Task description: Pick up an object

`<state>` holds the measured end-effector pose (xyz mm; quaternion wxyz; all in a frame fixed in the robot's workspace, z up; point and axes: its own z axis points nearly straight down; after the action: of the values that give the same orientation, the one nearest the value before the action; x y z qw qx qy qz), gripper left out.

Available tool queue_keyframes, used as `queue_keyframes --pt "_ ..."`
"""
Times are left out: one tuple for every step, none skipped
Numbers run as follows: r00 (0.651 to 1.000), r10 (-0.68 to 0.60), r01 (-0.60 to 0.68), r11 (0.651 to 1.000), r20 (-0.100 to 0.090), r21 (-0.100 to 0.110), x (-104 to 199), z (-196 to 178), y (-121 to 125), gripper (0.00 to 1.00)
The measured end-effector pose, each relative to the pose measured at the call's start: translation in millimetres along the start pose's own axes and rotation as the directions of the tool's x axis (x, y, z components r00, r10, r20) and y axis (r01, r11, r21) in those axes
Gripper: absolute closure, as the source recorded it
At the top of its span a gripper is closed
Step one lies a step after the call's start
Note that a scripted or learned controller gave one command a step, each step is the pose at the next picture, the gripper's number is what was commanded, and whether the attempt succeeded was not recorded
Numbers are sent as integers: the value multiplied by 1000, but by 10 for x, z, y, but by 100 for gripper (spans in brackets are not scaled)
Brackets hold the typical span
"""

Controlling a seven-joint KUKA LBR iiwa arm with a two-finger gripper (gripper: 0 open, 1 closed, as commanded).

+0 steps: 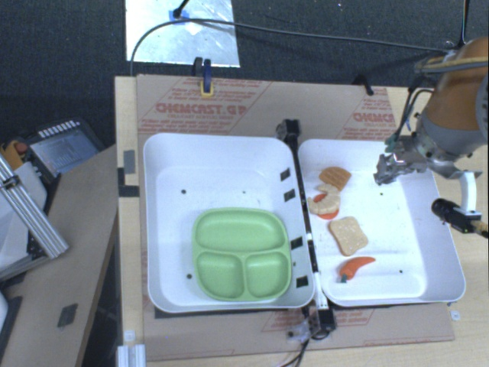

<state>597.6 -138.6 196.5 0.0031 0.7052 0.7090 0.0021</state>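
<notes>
Pincer (384, 170) above right bin (428, 281), grip state unclear.
Four food pieces: two bread slices (348, 235), one sandwich (327, 202), perhaps one carrot (356, 266); one green tray (242, 252) left.

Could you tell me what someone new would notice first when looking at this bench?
Probably the green divided plate lying in the left bin, the brightest thing there. Next, the toy food in the right bin: bread slices and an orange carrot. The gripper hovers over that bin's far right part.
</notes>
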Motion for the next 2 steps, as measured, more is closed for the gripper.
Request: queue_keyframes --pt "1000 0 0 1000 0 1 -4 -441 50 100" --pt "1000 -3 3 1000 -3 6 516 -322 40 100"
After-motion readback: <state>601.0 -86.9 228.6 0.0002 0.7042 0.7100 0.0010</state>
